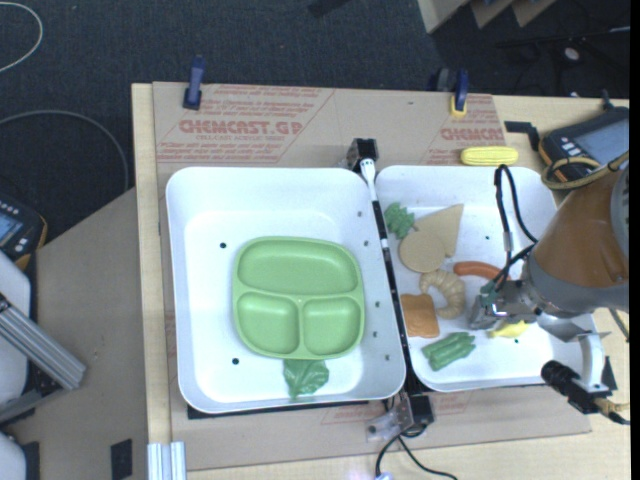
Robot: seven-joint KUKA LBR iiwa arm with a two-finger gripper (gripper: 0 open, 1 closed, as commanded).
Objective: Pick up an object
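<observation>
Gripper [487, 311] hovering low in right bin [530, 373], jaws' state unclear. Nearest bean pod [447, 349] looking light, soft; pinching mid-length seeming best.

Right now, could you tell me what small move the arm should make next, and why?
Probably lower the tool a little and close: it sits low in the right bin, beside a small yellow piece, and nothing visible is between its fingers.
</observation>
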